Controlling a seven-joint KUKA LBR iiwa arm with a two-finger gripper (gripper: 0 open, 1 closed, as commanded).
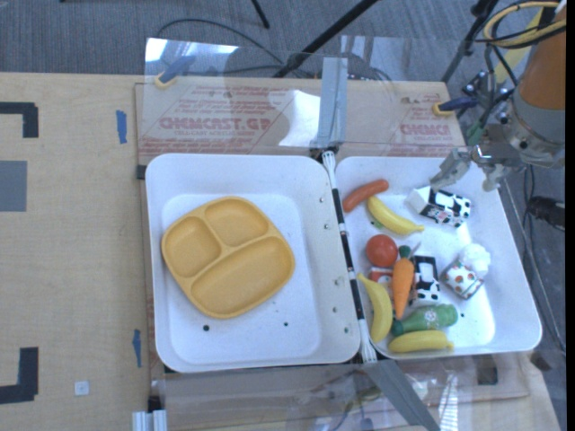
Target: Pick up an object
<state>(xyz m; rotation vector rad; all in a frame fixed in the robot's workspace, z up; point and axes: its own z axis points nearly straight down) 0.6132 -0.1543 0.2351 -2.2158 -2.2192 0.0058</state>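
Here, the right white bin holds a crowded set of toy foods. At its 12 o'clock lies a red-orange plastic sausage, with a yellow plastic banana just beside it toward 4 o'clock. A black-and-white cow-patterned carton rests at the bin's 1 o'clock, tilted, with a small white block touching its 9 o'clock side. Near the centre sit a red plastic tomato and an orange plastic carrot, the carrot overlapping a second cow-patterned piece. A white-topped cupcake with red dots stands at 3 o'clock. Along the bin's 7 o'clock edge curve a second yellow banana, a green plastic vegetable and a third yellow banana, all packed close together.

The two-finger gripper hovers above the bin's 1 o'clock corner, its grey fingers spread apart with nothing between them, just over the tilted carton and not clearly touching it. The grey arm with its orange band enters from 3 o'clock.

The left white bin carries a yellow three-compartment plastic plate. Both bins rest on a pale wooden bench; clear acrylic sheets stand at 12 o'clock, with black tripod legs on grey carpet behind.
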